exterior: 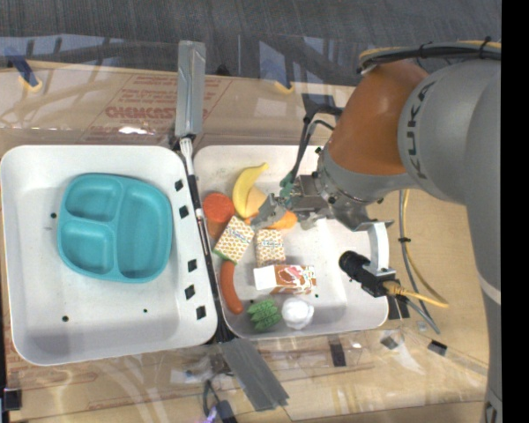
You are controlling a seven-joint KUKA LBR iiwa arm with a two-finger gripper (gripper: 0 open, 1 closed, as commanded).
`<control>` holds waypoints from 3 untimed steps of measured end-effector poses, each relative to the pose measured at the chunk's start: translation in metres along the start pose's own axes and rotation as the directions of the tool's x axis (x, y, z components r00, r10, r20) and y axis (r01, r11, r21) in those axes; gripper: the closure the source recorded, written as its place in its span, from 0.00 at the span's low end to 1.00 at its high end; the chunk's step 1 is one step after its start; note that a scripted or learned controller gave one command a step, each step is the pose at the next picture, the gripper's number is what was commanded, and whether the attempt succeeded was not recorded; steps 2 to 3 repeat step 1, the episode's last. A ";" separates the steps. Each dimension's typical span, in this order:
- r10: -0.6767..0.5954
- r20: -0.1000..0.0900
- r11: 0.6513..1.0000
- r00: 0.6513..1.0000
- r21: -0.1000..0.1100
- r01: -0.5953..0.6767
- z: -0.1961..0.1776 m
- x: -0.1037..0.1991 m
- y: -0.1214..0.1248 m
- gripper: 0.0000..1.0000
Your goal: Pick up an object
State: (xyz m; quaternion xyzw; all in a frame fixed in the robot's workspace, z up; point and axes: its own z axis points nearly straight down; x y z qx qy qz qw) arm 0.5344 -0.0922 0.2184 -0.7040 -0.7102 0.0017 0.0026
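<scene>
We see the gripper (280, 208) low inside the right bin (335, 311), reaching in from the right side under the grey and orange arm (397, 122). It sits over the pile of toy food, but we cannot tell its state, because the wrist covers it from above.

Just to the left of the gripper lies the banana (247, 189), and it seems to touch it. A little more to the left is the red-orange tomato (217, 208). An orange piece (285, 221) shows directly under the gripper.

Just below the gripper are two patterned cracker boxes (235, 239) (270, 247). Further below lie the white carton (285, 278), the sausage (230, 291), the green broccoli (264, 315) and a white round cup (297, 310).

Well apart to the left, in the left bin (35, 324), rests the teal divided plate (116, 227).
</scene>
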 end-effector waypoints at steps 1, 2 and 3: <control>0.069 0.000 0.997 0.998 -0.025 -0.069 0.106 -0.026 0.064 0.00; 0.069 0.000 0.997 0.998 -0.025 -0.069 0.106 -0.026 0.064 0.00; 0.069 0.000 0.997 0.998 -0.025 -0.069 0.106 -0.026 0.064 0.00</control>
